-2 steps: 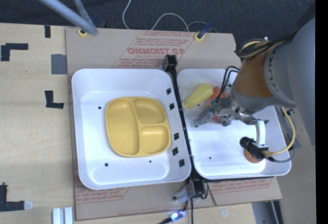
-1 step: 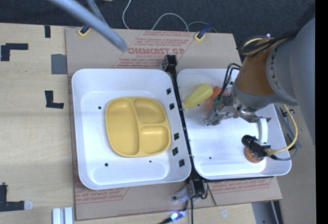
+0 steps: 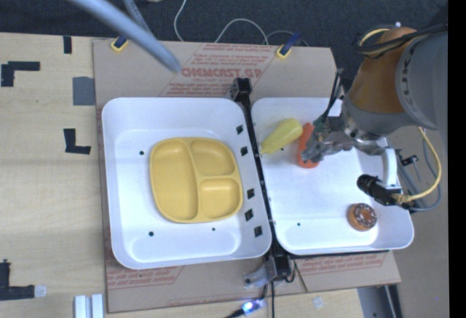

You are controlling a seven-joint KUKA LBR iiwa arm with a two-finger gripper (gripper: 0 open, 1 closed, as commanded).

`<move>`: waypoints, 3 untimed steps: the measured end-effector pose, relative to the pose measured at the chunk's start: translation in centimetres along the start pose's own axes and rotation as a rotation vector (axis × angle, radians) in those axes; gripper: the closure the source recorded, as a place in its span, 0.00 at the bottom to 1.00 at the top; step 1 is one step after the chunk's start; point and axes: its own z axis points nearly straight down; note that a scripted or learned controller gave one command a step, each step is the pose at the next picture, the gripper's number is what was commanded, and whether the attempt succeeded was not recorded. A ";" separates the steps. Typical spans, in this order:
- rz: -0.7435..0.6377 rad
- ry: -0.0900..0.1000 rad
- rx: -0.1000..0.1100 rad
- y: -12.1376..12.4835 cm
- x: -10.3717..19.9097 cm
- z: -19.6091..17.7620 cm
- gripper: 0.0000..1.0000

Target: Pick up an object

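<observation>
Fingers [image 3: 314,151], grip unclear, at orange carrot [image 3: 306,147] beside yellow piece [image 3: 281,135] in right bin [image 3: 386,240].

Three objects are seen in the right bin: a yellow corn-like piece [image 3: 282,135] lying tilted near the divider, an orange carrot-like piece [image 3: 304,149] just beside it, and a brown doughnut [image 3: 362,216] near the front right corner.

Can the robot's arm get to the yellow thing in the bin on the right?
Probably yes. The gripper is already low in the right bin, right beside the yellow object. An orange object sits under the gripper and might get bumped or grabbed first.
</observation>
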 end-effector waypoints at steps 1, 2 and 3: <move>0.001 -0.001 0.000 -0.2 -0.8 -5.9 1.00; 0.000 0.000 0.003 -0.2 -0.6 -10.0 1.00; -0.001 0.000 0.005 -1.7 3.7 -10.2 1.00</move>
